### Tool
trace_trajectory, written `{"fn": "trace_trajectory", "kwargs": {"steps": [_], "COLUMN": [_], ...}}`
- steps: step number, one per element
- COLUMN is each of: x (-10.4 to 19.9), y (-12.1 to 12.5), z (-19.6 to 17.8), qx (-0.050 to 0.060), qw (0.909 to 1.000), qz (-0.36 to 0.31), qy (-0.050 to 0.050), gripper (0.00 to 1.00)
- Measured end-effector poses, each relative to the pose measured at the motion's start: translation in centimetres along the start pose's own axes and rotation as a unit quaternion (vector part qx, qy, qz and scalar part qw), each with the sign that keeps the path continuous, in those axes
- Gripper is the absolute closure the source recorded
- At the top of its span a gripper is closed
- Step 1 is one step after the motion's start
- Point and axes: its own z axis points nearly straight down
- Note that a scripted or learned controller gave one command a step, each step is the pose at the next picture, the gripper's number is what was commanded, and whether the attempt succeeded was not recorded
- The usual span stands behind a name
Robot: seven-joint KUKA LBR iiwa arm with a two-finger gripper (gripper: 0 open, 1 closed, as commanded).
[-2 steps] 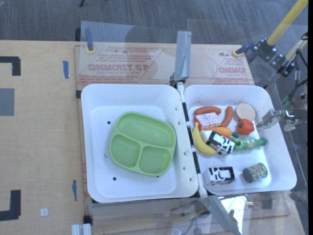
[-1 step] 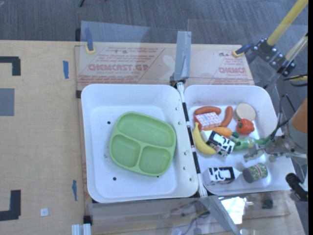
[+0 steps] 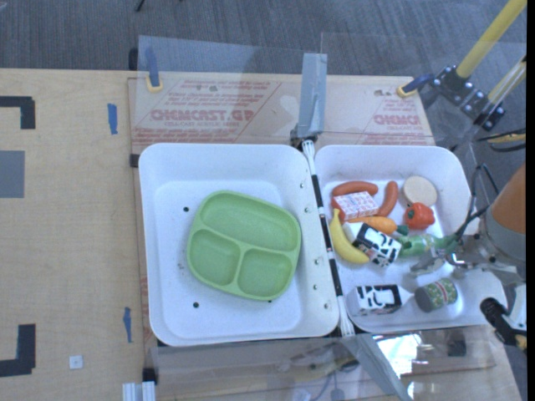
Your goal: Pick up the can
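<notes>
The can (image 3: 436, 294) lies on its side near the front right corner of the right bin (image 3: 458, 167); it is grey-green with a dark end facing left. My gripper (image 3: 435, 263) reaches in from the right, hovering just behind and above the can, beside a green toy (image 3: 415, 244). Nothing is visibly held in it. The grey arm with its orange band (image 3: 507, 215) stands at the bin's right edge.
The right bin also holds a banana (image 3: 343, 242), two sausages (image 3: 354, 188), a red box (image 3: 354, 204), a tomato (image 3: 420, 215), a bread roll (image 3: 420, 190) and two black-and-white cartons (image 3: 378, 298). A green divided plate (image 3: 242, 245) sits in the left bin (image 3: 159, 170).
</notes>
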Motion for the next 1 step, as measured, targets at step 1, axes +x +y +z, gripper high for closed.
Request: {"fn": "trace_trajectory", "kwargs": {"steps": [1], "x": [0.01], "y": [-0.10], "z": [0.03], "qx": [0.001], "qw": [0.9996], "qz": [-0.029], "qy": [-0.001], "gripper": [0.00]}}
